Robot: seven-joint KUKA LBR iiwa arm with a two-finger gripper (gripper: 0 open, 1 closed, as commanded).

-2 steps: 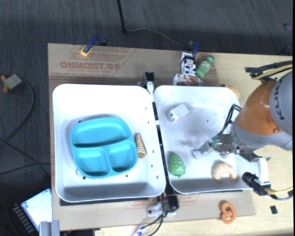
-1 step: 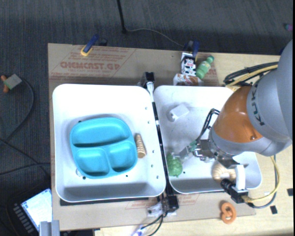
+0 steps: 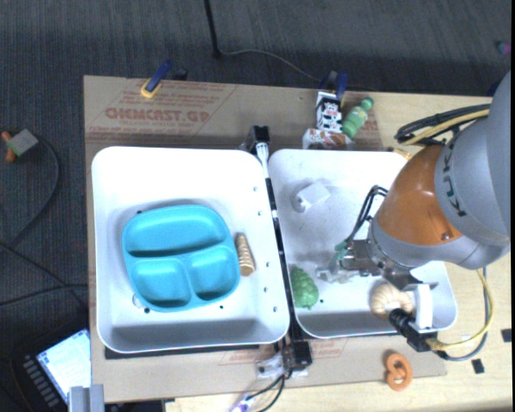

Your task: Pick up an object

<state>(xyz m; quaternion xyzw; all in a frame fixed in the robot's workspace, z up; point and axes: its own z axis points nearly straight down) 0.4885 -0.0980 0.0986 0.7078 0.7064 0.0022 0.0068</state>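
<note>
I have the arm [image 3: 463,200] reaching in from the right of the frame, its wrist low over the right bin [image 3: 360,166]. The gripper [image 3: 348,260] sits near the middle of that bin, but from this slant I cannot tell whether it is spread or closed, and I see nothing clearly caught in it.

The nearest candidates lie in the lower part of the right bin: a green object [image 3: 305,287] close to the bin's left wall, and a tan rounded object [image 3: 384,299] just under the wrist. A small white piece [image 3: 312,196] rests toward the upper left of the same bin.

I judge the green object the better pick, since it lies just to the lower left of the gripper. To do it well I'd centre over it before descending, as the wall beside it leaves little room on its left side.

The middle of the right bin gives open floor for lifting away. The left bin [image 3: 112,230] holds a blue divided tray [image 3: 176,256] with a brown cylinder [image 3: 245,254] beside it.
</note>
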